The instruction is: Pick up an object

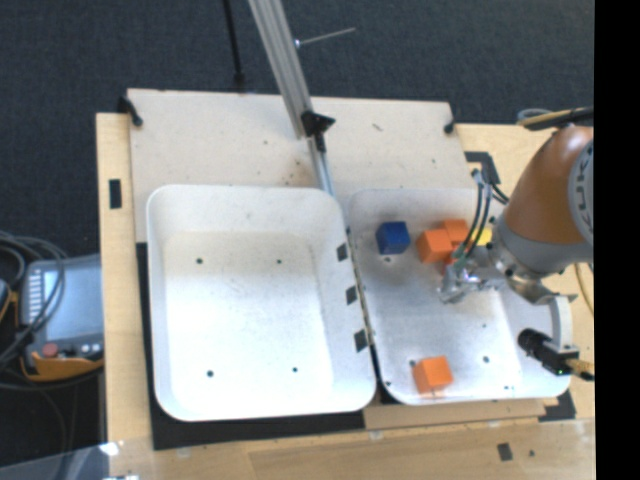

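Nearest me, low in the right bin [400, 388], sits one orange block [433, 374], alone and well clear of everything else. Up at about twelve o'clock from it, near the bin's far wall, I see a blue cube [393, 237], and at its three o'clock a cluster: a second orange block [436, 244] with another orange piece [457, 231] and a sliver of yellow [482, 236] touching or just behind it; I cannot separate them cleanly. My gripper [460, 286] hangs at roughly six o'clock of that cluster, low over the bin floor, nothing between its tips that I can make out. Whether its jaws are apart or together I cannot tell; the metal is a blur. The left bin [160, 208] lies at nine o'clock. I judge I am at the approach step, nothing lifted yet. Next I need to settle on one target, likely the near cluster block, centre over it, and descend squarely, minding the neighbours crowding it.
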### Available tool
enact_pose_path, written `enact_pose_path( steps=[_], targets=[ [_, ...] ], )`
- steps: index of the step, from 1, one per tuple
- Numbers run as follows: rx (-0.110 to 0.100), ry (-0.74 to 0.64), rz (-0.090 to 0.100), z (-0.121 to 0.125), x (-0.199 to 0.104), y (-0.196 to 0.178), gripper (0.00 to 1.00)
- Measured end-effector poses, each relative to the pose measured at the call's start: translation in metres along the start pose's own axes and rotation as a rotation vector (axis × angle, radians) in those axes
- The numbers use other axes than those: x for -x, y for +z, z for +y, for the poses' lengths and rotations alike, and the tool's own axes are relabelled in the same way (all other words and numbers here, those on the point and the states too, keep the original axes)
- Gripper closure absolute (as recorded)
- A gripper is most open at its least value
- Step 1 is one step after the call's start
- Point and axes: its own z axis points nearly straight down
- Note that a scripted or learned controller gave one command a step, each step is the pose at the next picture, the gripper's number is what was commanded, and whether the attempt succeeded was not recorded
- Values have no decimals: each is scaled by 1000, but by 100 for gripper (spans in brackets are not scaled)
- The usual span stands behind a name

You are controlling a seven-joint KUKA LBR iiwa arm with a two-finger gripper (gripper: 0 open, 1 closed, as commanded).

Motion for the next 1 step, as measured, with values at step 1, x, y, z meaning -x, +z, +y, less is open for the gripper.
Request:
enact_pose_path(
  steps=[1],
  targets=[
    [1, -1, 0, 4, -5, -46, 100]
  ],
)
